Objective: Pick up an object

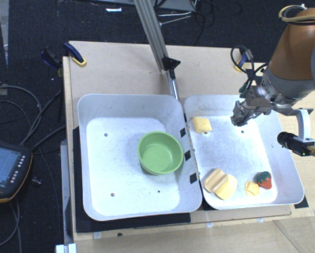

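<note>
The left bin held a green bowl; the right bin held yellow pieces and a strawberry; the jaws' opening could not be told.

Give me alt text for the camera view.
The arm's pincer hovers over the right bin, which holds yellow pieces and a strawberry. The left bin holds a green bowl.

One fixed camera looks down at a slant — set back enough to take in the bench and both white bins mid-frame.
</note>
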Controlling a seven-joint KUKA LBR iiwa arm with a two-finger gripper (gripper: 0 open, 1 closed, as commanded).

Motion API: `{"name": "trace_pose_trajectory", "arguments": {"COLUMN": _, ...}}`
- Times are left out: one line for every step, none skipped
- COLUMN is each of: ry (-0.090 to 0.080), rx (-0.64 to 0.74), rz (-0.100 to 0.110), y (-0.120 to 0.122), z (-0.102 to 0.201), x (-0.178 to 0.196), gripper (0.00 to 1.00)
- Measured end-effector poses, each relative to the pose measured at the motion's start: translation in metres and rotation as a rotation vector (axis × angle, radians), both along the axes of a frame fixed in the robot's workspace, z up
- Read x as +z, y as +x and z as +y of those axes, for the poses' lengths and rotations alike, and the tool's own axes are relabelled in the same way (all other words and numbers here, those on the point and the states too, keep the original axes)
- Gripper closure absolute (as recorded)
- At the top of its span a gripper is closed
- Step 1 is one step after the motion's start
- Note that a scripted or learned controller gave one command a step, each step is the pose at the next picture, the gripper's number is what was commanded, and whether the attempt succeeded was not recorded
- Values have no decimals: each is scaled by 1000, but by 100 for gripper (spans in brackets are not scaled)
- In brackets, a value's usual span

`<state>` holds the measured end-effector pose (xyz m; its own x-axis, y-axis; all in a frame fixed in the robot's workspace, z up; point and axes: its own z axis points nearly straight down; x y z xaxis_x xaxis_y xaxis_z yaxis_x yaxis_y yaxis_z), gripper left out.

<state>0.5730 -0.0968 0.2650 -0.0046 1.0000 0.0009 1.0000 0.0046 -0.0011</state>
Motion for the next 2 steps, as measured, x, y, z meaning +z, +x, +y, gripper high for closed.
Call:
{"name": "trace_pose_trajectory", "arguments": {"ry": 0, "rx": 1, "rz": -1, "y": 4, "z": 62, "x": -1, "gripper": 100}}
{"name": "trace_pose_trajectory", "arguments": {"ry": 0, "rx": 0, "rz": 0, "y": 6, "z": 122, "x": -13, "gripper": 100}}
